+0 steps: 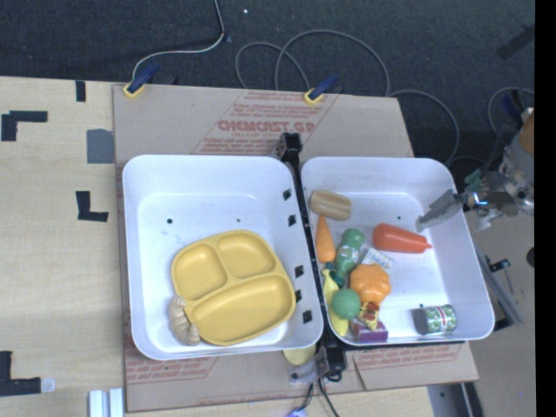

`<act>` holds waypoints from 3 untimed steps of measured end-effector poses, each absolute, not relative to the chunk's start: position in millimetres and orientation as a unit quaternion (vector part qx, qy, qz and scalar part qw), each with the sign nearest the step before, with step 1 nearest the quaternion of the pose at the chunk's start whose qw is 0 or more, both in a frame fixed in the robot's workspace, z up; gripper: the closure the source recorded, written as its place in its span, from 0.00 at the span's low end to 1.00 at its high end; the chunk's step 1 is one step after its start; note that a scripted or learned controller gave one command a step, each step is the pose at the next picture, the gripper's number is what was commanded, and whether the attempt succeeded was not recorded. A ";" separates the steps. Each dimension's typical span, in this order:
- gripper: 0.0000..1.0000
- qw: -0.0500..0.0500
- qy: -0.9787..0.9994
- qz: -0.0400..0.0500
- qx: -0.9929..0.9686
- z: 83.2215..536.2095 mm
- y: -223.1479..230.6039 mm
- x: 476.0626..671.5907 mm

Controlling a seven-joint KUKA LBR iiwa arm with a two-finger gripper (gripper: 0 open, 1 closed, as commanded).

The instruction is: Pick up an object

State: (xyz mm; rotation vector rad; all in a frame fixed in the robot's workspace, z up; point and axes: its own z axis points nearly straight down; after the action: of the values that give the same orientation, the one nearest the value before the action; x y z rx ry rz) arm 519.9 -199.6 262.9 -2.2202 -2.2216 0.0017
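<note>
I see a red-orange pepper [401, 239] lying in the right bin [452, 268], just left of my gripper [434, 215], which hangs over that bin's right rim; I can't tell how the tool is set. Left of the pepper sit a carrot [324, 241], a bread roll [330, 204] and a green ball [345, 303], a small can [434, 319] lies nearer, and the left bin [148, 233] holds a yellow divided plate [233, 286].

The arm enters from the right edge, its wrist low and slanted leftward. The gripper [437, 210] points down and left from the wrist; it looks thin and grey, though blur hides finer detail.
</note>
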 end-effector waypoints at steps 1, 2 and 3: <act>0.00 0.002 -0.709 0.001 -0.705 184.3 -150.3 576.2; 0.00 -0.002 -0.708 -0.002 -0.706 98.4 -166.7 503.0; 0.00 -0.002 -0.709 -0.002 -0.705 92.2 -162.0 580.1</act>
State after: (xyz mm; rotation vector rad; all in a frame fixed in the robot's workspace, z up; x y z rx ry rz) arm 580.1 -162.0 92.2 -2.2178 -2.2299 -0.0064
